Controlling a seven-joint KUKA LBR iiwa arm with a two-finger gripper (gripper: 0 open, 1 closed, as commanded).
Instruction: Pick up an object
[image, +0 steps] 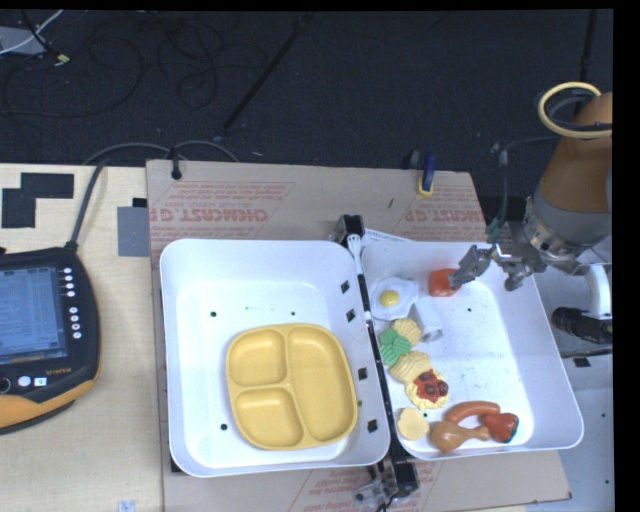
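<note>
My gripper hangs over the back of the right bin, with its fingers spread open and nothing between them. A small red toy lies in the bin just left of the left fingertip; I cannot tell whether they touch. Along the bin's left side lie a fried egg, a green piece, a yellow crinkled piece and a pizza slice. At the front sit a round yellow piece, a sausage and a red pepper.
The left bin holds a yellow divided plate. A black clip strip joins the two bins. A teach pendant lies on the bench at far left. The arm's grey and orange wrist stands beyond the right bin's back right corner.
</note>
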